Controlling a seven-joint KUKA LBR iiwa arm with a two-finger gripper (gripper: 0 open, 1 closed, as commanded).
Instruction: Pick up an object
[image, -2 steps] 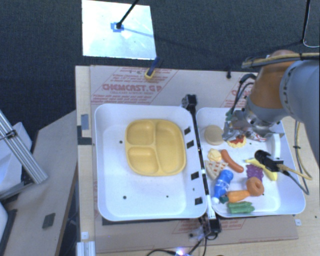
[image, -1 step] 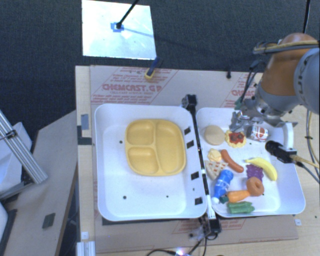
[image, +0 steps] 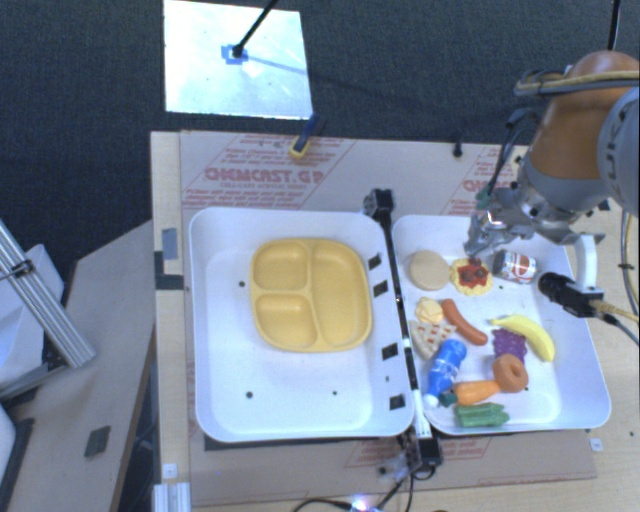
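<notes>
The small pizza toy (image: 471, 276) lies in the right bin's (image: 590, 385) upper half, directly below the pincer (image: 483, 238) — likely its target, since the arm hangs over it. Whether the pincer is spread or pressed together, I cannot tell. A tan cookie (image: 430, 269) and a can (image: 519, 266) flank it closely — tight room, though the rim sits well apart.

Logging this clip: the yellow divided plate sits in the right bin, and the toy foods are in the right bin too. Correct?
Not quite. The camera view shows the yellow divided plate in the left bin; the toy foods are indeed in the right bin.
</notes>
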